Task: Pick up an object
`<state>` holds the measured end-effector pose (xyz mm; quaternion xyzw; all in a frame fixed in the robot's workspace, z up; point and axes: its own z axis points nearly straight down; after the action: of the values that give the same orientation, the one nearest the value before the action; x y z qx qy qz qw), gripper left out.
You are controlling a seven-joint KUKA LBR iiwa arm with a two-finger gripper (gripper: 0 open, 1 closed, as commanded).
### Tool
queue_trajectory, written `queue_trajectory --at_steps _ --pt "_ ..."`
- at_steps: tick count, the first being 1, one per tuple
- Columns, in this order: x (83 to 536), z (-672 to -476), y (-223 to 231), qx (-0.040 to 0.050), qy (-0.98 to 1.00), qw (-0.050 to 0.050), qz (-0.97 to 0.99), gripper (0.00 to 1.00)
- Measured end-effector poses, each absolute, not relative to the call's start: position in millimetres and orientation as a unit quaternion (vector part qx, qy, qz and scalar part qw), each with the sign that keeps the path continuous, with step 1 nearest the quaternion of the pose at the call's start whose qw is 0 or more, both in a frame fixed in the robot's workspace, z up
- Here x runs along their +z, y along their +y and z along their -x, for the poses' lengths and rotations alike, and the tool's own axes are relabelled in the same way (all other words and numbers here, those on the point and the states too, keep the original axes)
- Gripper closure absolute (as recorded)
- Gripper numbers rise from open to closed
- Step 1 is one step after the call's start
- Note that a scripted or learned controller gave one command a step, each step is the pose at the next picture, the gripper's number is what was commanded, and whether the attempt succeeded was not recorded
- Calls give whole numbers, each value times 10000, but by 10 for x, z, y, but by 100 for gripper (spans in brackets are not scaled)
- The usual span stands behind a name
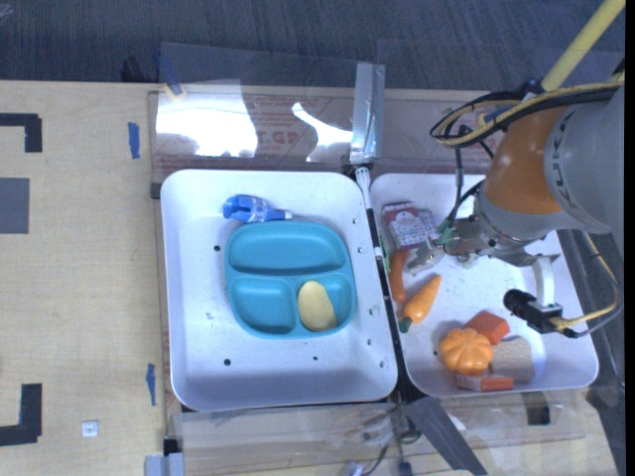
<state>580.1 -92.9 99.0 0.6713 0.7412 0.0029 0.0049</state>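
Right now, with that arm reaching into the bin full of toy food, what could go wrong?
The end effector sits low among crowded items: the orange carrot and a red-and-white packet lie close together near the bin's left wall, so it might nudge one aside or pinch two at once. The wall itself could block a clean approach. The orange pumpkin and neighbours at the front are bunched too.

A single camera hangs above the bench, looking down at a slant on the left bin [189, 296] and the right bin [571, 360] beside it. Both fit in frame with bench to spare, so it sits fairly far back. The arm [556, 167] enters right of the right bin.
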Motion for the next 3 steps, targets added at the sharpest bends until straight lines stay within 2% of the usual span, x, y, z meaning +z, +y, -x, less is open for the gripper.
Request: queue_trajectory --at_steps 1,2,3 --pt "878 -5581 -950 24 7716 26 -6361 0" --pt "998 -5600 -955 38 7714 56 -6363 100" --pt "989 -5595 -956 33 7712 48 -6365 0"
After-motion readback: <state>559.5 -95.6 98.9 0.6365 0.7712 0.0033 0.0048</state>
